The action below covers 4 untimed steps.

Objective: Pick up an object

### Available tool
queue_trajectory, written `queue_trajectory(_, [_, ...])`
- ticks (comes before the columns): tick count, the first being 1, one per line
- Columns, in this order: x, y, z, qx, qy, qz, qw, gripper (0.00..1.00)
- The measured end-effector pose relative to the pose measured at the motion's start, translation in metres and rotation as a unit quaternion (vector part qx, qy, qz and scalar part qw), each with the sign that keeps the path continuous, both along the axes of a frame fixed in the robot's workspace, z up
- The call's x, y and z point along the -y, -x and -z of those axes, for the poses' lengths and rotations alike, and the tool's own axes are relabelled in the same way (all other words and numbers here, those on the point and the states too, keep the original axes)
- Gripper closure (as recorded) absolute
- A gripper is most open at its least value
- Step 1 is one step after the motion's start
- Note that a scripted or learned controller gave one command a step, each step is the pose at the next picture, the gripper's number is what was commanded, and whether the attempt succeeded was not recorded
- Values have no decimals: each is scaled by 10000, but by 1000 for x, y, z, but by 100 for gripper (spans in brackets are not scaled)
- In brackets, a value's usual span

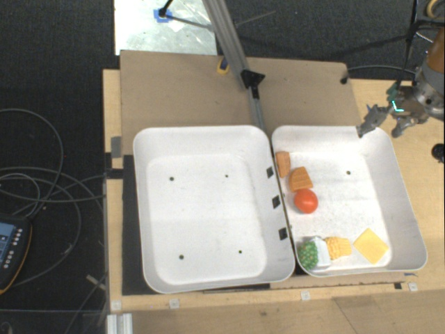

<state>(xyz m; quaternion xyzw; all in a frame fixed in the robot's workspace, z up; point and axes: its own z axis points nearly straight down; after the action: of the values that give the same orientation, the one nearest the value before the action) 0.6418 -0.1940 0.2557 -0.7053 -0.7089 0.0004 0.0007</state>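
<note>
The right bin (pixel 375 155) holds several toy foods. An orange sausage-like piece (pixel 283 163) and an orange wedge (pixel 300 179) lie along its left wall, with a red tomato (pixel 306 201) just below them. At the front sit a green broccoli piece (pixel 308 255), a yellow corn cob (pixel 338 246) and a yellow cheese slice (pixel 371 245). My gripper (pixel 384 122) hovers over the bin's far right corner, fingers spread open with nothing between them, far from all the foods.
The left bin (pixel 201 207) adjoins the right one, joined by black clips (pixel 276 202). A grey pole (pixel 229 33) slants across the back of the bench. Cables lie on the floor at left and behind the arm.
</note>
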Motion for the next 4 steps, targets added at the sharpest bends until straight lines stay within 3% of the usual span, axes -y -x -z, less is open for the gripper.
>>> queue_trajectory(1, [0, -1, -2, 15, 8, -10, 10000, 0])
queue_trajectory(4, [5, -14, 146, -4, 2, -4, 10000, 0])
